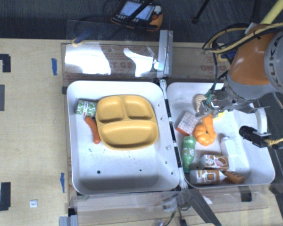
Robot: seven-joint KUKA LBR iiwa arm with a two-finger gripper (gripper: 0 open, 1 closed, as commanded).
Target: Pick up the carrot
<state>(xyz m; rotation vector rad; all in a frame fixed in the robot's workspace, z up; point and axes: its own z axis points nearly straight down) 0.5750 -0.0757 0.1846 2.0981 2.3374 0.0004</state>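
Observation:
The carrot is a short orange-red stick lying in the left bin. It rests against the left edge of a yellow divided plate, just below a green can. My gripper hangs over the upper part of the right bin, far to the right of the carrot. It sits right above an orange bell pepper. The wrist body hides how the gripper stands.
The right bin holds a green bottle, a red-and-white packet, a small carton, a brown bottle and a white object. A ridge separates the two bins.

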